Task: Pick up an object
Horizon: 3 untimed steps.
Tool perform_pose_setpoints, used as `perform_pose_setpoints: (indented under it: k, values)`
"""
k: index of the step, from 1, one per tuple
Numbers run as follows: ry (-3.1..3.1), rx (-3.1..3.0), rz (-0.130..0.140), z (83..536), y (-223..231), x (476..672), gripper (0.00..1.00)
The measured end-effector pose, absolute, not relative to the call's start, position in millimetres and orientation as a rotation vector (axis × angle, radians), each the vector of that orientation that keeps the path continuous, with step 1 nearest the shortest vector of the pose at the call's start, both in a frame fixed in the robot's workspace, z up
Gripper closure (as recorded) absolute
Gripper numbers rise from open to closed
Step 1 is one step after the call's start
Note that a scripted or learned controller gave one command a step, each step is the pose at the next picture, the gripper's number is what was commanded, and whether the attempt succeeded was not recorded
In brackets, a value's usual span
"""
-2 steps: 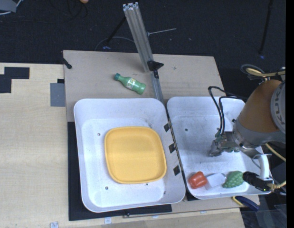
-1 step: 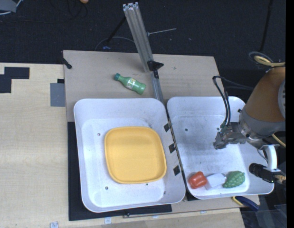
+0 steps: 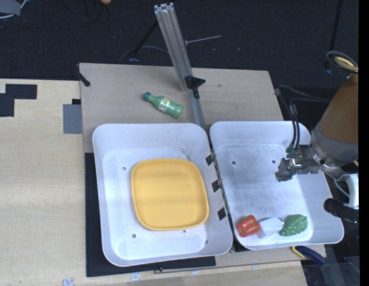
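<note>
Camera view looks down at a slant on the table [image 3: 244, 88], which carries two shallow white bins side by side. The left bin [image 3: 109, 159] holds a yellow square plate [image 3: 169, 193] lying flat near its middle. The right bin [image 3: 256, 154] has three small things gathered along its near edge, toward the near right corner: a red pepper-like piece [image 3: 248, 225], a small white object [image 3: 271, 226] just beside it, and a green knobbly piece [image 3: 293, 224] on the far side of the white one. The white object seems to touch the red piece; whether it touches the green one I cannot tell.

The arm [image 3: 340, 121] reaches in from the right, its orange band above the wrist at the edge of the frame. The gripper [image 3: 285, 170] sits over the right bin's right side, roughly midway between its far and near edges and well apart from the three things. It looks dark and small from here, and I cannot tell how far apart it stands; nothing is seen within it.

On the bare table beyond the left bin, near the far edge, a green bottle [image 3: 163, 105] lies on its side. A metal rail [image 3: 179, 46] slants up from the table's far middle, just beside the bottle.
</note>
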<state>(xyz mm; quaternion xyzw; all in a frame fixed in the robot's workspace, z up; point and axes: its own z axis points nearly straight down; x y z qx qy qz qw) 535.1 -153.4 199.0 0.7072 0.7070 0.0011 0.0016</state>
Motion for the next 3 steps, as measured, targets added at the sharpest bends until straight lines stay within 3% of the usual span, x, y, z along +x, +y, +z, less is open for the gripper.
perform_pose_setpoints:
  k: [1,3]
  values:
    - [2.220,2.221,0.002,225,-154,535.5,1.00]
    - [2.226,2.218,0.001,234,-51,529.3,1.00]
